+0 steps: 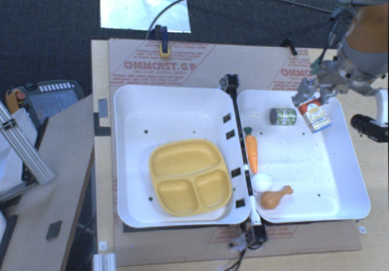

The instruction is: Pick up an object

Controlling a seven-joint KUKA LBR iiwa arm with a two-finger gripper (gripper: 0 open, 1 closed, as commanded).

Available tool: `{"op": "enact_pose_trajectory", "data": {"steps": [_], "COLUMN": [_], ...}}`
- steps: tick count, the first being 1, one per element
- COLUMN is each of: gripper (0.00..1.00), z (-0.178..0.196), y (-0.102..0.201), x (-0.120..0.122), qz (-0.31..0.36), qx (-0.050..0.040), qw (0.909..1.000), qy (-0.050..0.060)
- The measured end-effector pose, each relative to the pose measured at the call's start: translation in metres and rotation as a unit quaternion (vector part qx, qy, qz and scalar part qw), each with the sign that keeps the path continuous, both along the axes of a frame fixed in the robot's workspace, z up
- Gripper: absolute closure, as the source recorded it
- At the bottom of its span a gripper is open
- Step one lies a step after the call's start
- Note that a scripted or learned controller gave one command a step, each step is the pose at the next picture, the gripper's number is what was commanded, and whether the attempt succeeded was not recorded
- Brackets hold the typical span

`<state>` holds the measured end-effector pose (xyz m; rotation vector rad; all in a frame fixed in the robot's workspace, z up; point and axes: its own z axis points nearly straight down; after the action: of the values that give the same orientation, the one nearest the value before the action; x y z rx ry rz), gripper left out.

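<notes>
1. Gripper (314, 96): hangs above the far right part of the right bin (340, 203), on a grey arm w/ an orange band, reaching in from the right. Its fingers appear clamped on a small red-and-white carton (316, 115), which hangs tilted just below them, looking lifted off the bin floor.
2. Carton: boxy, red w/ white panels, lower corner pointing toward the bin's right wall. The grip looks to be at its top edge, so it seems a shallow hold.
3. Just left of the carton: a small green can (283, 116) lying on its side, near but apart from it.
4. Further out, along the right bin's left wall: an orange carrot (251, 152), then a white egg (262, 182), then a toy chicken drumstick (275, 196) toward the near edge.
5. Left bin (130, 142): holds a yellow divided plate (189, 176) w/ three compartments.
6. Doing this step well, as judgement: task is to pick up an obj, and the carton seems in hand. Lift straight up, slow, no sideways swing, since a tilted box held by its top could slip. Stay clear of the can on the way up.
</notes>
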<state>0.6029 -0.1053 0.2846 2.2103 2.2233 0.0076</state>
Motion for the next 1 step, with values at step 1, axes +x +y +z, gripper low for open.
{"op": "enact_pose_trajectory", "data": {"steps": [1], "gripper": [1.0], "z": [-0.0173], "y": [0.0434], "x": [-0.001], "qz": [0.001], "qx": [0.0008], "qw": [1.0], "qy": [0.003]}}
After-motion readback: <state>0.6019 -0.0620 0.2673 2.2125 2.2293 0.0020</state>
